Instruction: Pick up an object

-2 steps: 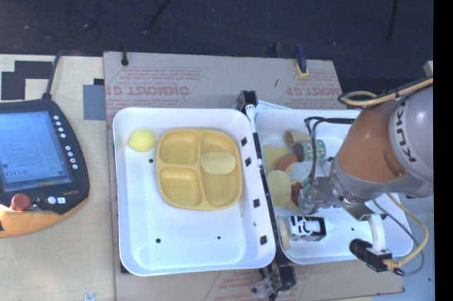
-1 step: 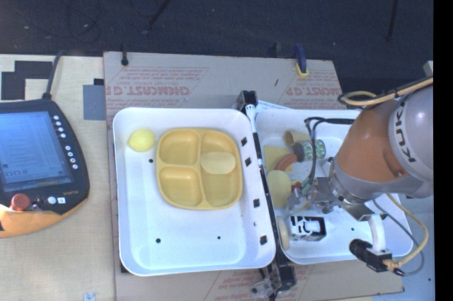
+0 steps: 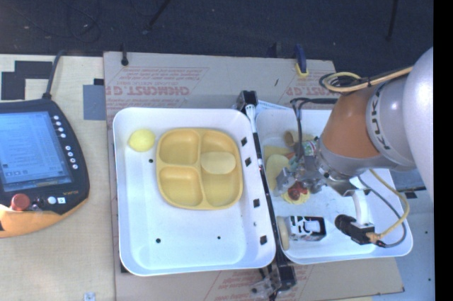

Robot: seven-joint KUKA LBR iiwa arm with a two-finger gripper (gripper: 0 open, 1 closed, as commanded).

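My gripper (image 3: 297, 181) is low in the right bin (image 3: 386, 250), over a cluster of small things near its left wall. A small red object (image 3: 298, 188) lies right under the gripper, on a yellow piece (image 3: 289, 197). A pale yellow object (image 3: 277, 165) sits just left of the gripper. At the back of the bin lies a small brown item (image 3: 289, 139). A black-and-white object (image 3: 306, 227) rests at the bin's front left. The wrist hides whatever is between the fingers.
The left bin (image 3: 134, 236) bears a yellow divided plate (image 3: 185, 183) with a pale oval piece (image 3: 218, 163) in its back right compartment. A yellow ball (image 3: 141, 140) lies at that bin's back left. A teach pendant (image 3: 35, 158) rests on the bench at far left.
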